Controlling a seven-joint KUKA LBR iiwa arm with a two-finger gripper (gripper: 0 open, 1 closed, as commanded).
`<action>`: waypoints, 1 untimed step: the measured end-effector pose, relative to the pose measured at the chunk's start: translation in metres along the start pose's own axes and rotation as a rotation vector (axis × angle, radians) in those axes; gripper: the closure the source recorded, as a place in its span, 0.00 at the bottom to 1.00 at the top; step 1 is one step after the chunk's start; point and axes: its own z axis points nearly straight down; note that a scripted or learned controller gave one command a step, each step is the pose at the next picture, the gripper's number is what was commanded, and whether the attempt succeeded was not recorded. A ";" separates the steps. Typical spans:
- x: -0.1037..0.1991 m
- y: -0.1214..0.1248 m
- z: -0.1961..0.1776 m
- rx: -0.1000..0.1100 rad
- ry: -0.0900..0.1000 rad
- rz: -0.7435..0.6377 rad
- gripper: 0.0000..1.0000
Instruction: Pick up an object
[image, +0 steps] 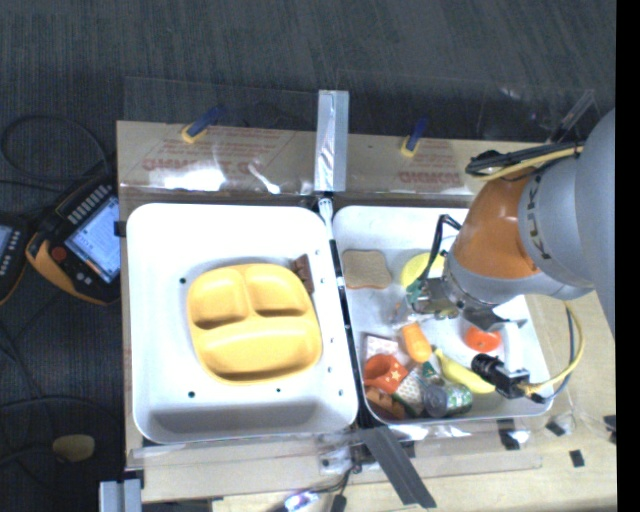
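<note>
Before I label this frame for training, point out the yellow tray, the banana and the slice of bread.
yellow tray (255, 320): camera view, its large front compartment.
banana (462, 373): camera view, middle of its curve.
slice of bread (366, 268): camera view, centre of its face.

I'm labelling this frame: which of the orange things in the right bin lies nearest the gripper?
The orange carrot-like piece, just below and left of the gripper. The orange-red piece by the bin's left wall and the round orange one lie farther off.

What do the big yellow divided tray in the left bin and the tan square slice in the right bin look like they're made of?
The yellow divided tray looks like moulded plastic: smooth, uniform colour, soft sheen, rounded compartment ridges. The tan square slice looks like a matte toy bread slice, perhaps foam or plastic; its flat, dull, speckled surface leaves that open.
</note>
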 end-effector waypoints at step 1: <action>0.043 0.025 -0.084 0.014 0.001 0.063 1.00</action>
